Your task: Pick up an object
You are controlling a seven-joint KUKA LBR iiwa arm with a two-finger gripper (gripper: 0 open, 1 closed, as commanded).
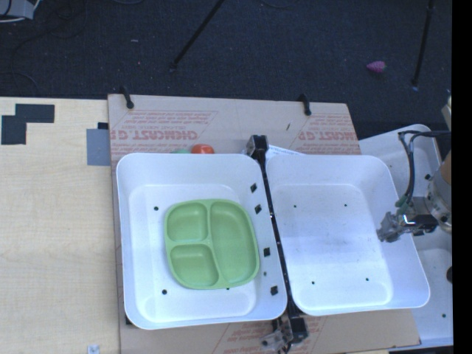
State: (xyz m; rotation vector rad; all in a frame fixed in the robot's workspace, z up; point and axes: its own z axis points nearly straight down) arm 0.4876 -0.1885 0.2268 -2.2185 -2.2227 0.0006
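green plate [212, 243] flat in left bin [140, 175] | right bin [383, 172] at its 3 o'clock | gripper [391, 229] on right bin's 3 o'clock rim, carrying nothing we can see | pick not begun, reach and grab left

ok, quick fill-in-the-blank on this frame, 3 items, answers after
1. The green plate lies in the ____ bin.
2. The plate has ____ compartments.
3. The tool sits at the right bin's ____ edge.

Answers: left; three; right
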